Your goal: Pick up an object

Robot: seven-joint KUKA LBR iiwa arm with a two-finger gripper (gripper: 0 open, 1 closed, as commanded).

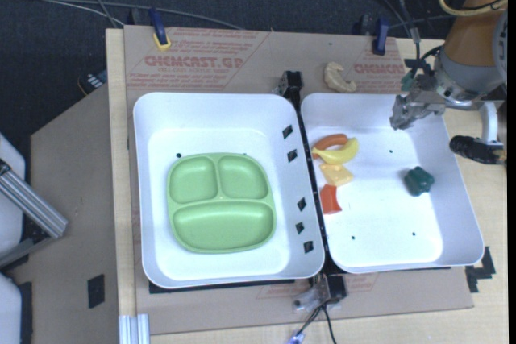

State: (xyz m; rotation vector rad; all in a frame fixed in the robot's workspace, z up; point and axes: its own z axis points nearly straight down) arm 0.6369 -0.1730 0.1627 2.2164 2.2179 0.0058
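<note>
The bench (201, 64) lay under a sheet of brown cardboard with red print, held at its far edge by a blue and yellow clamp (160, 31) and a blue clamp (380, 35). Two shallow white bins sat side by side on it, touching along a black-clipped seam.

The left bin (153, 141) held a green divided tray (221, 201) with three compartments, two small ones at the far side and one long one at the near side. The tray lay flat, near the middle of that bin.

The right bin (451, 205) held the small things. Against its left wall, close to the seam, lay a yellow banana-shaped toy (342, 151) with an orange-red piece (327, 141) touching its far side. Just nearer the camera was a pale yellow block (339, 174), and nearer again a red block (330, 199). A dark green lump (418, 181) lay well apart from these, toward the right wall.

The grey arm (472, 52) reached in from the right, and its gripper (402, 118) hung above the far right corner of the right bin, apart from every object. Whether the jaws were wide or narrow could not be told; nothing showed between them.

A beige crumpled item (339, 76) rested on the cardboard just beyond the right bin.
</note>
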